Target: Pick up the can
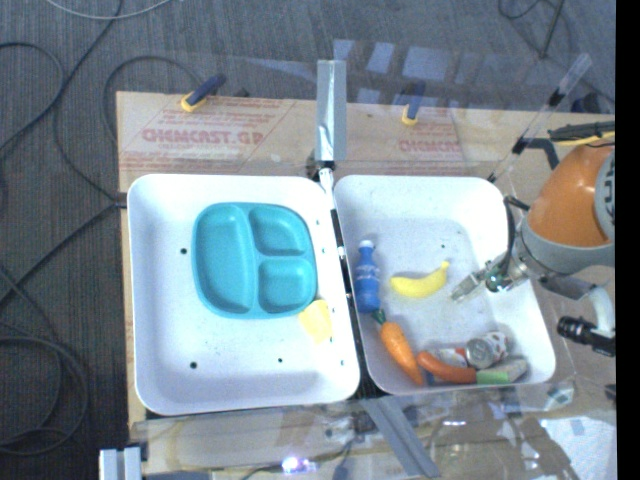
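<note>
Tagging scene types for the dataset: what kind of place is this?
Likely a robot test bench in a lab: two white bins of toy food like a banana, cables on carpet, and the arm reaching in.

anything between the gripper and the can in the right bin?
Nothing visible lies between them. The gripper sits over bare bin floor just right of the banana, and the can lies below it near the front wall. The crowding is beside the can: an orange carrot and a green piece lie against it.
</note>
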You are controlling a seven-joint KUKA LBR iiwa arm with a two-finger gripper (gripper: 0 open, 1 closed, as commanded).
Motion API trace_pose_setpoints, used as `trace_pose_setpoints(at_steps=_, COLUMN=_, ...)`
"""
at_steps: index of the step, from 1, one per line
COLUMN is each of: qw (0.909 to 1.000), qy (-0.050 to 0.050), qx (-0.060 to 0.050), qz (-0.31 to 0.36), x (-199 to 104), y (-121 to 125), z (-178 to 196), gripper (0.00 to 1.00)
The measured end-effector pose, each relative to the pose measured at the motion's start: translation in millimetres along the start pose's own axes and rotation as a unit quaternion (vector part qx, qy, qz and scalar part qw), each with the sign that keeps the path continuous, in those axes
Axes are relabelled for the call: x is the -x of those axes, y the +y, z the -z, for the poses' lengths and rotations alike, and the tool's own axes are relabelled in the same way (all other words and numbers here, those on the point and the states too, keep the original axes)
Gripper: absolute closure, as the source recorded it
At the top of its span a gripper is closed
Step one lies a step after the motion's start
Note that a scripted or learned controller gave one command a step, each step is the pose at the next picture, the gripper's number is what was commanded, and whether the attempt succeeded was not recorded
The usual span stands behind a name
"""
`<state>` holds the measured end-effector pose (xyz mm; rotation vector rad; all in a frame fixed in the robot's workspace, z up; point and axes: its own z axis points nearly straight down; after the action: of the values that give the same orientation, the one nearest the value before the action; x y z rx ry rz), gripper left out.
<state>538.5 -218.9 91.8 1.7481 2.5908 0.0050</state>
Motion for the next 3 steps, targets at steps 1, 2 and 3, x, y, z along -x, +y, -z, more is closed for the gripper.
trace_pose_setpoints(at_steps=1, qw=0.9999, qy=0.005, qx=-0.006, qz=-0.015, x=17, y=31, z=17, gripper=1.0)
trace_pose_setpoints(at_steps=2, qw=0.9998, qy=0.006, qx=-0.006, qz=-0.015, x=16, y=31, z=17, gripper=0.0)
trace_pose_setpoints(at_steps=3, qw=0.9978, qy=0.002, qx=0.001, qz=-0.066, x=-23, y=-40, z=1, gripper=0.0)
